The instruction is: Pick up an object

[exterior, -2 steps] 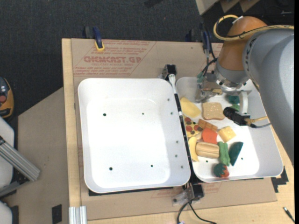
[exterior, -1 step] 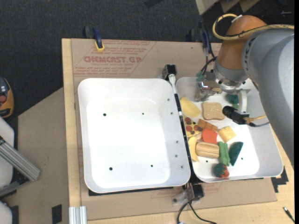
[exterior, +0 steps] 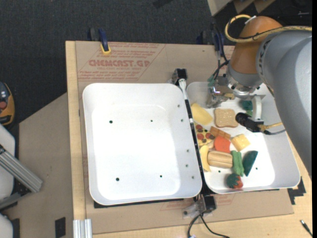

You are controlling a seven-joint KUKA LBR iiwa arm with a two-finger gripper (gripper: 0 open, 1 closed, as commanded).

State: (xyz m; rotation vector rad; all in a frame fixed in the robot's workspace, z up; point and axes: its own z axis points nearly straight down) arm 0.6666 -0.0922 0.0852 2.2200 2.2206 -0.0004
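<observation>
The right white bin holds a heap of toy food. In it lie a pale yellow wedge, a tan toast slice, an orange-red piece, a yellow cube, a tan bread roll, a green stick, a dark teal piece and a red-and-green berry. My gripper hangs low over the bin's far left corner, just beyond the yellow wedge and the toast. I see nothing held in it.
The left white bin lies beside the right one, with a black divider strip between them. A small teal item sits behind the toast, under the wrist. The grey arm covers the right bin's far right side.
</observation>
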